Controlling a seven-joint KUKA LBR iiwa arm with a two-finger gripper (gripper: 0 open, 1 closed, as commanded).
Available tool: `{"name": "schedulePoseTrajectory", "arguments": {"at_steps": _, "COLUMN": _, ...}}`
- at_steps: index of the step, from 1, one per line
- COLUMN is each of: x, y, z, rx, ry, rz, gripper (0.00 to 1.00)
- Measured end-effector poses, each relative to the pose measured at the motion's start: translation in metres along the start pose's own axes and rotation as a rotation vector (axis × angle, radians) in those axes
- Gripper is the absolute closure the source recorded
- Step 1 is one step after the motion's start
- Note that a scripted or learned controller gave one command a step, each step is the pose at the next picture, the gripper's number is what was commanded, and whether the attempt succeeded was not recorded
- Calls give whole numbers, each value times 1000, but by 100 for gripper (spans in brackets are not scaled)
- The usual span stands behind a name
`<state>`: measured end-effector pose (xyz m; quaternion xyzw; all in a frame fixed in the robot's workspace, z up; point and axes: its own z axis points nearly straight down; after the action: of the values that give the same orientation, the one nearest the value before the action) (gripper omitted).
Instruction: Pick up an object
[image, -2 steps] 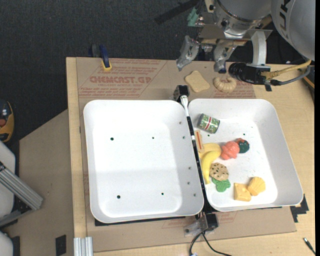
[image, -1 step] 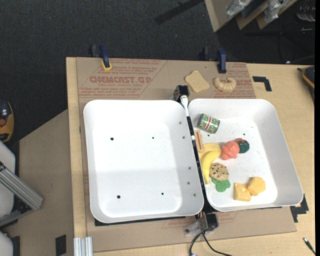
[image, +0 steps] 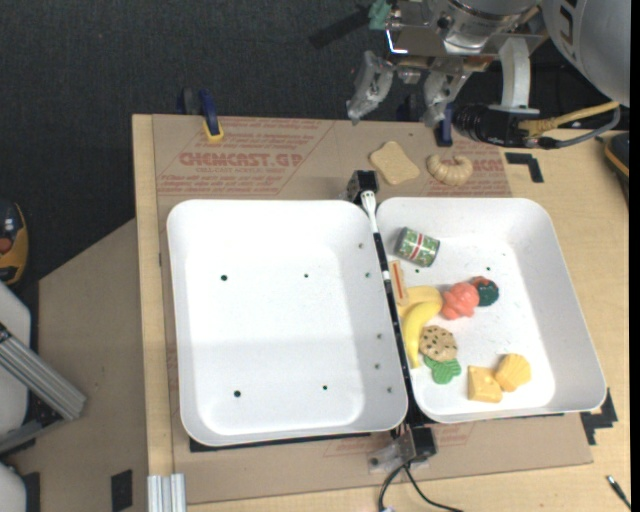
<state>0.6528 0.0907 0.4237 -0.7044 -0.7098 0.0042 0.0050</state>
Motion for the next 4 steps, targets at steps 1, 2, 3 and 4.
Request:
{"name": "schedulePoseTrajectory", "arguments": {"at_steps": 1, "x": -74, "y": 12, "z": -113, "rx": -28, "ry": -4, "rz": 14, "gripper": 0}}
{"name": "schedulePoseTrajectory", "arguments": {"at_steps": 2, "x": -69, "y": 12, "z": -117, "rx": -21, "ry": -3, "rz": 7, "gripper": 100}}
{"name": "schedulePoseTrajectory", "arguments": {"at_steps": 3, "x": -220, "y": 9, "z": -111, "rx": -17, "ry": -8, "rz": 22, "gripper": 100}}
{"name": "schedulePoseTrajectory", "arguments": {"at_steps": 4, "x": -210, "y": 11, "z": -112, "rx": -18, "ry": -3, "rz": 8, "gripper": 0}}
